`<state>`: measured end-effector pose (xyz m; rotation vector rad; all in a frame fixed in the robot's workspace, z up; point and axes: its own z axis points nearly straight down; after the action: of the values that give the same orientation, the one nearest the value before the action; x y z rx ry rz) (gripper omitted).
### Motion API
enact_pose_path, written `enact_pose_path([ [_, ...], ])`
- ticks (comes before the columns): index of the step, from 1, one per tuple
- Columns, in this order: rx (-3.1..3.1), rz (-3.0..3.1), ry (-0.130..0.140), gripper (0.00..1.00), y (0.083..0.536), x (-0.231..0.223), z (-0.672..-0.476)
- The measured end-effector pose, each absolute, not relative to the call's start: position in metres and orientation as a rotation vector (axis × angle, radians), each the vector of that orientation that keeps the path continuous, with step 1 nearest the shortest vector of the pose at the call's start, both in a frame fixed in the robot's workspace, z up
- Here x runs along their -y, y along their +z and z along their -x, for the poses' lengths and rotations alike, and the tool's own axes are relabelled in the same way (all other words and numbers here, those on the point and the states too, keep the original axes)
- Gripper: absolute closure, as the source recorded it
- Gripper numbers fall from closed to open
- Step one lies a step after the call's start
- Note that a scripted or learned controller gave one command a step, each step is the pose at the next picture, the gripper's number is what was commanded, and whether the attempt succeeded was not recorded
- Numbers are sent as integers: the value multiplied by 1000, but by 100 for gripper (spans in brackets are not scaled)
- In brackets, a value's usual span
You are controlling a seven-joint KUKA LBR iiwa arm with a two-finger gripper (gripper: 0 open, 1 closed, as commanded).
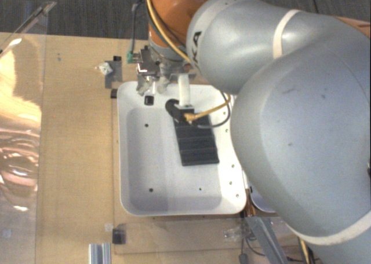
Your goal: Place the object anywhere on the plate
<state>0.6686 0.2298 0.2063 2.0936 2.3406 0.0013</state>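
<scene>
My gripper (148, 87) hangs over the far left corner of a shallow white bin (134, 158), just inside its back rim. Right below it, a small dark square thing (149, 100) sits on the bin floor; I cannot make out what it is or whether the gripper touches it. The grey arm and its orange band cover the right side of the view and whatever lies under them.
The bin stands on a tan bench (69, 141). A black fixture (115, 73) is beside the bin's far left corner. A small black block (119, 235) and a metal strip (99, 252) lie near the front edge. Glare covers the bench's left side.
</scene>
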Motion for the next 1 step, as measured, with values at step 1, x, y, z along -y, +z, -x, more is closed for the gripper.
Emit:
enact_pose_path([
  [1, -2346, -2085, 5, 100, 218, -232, -669],
])
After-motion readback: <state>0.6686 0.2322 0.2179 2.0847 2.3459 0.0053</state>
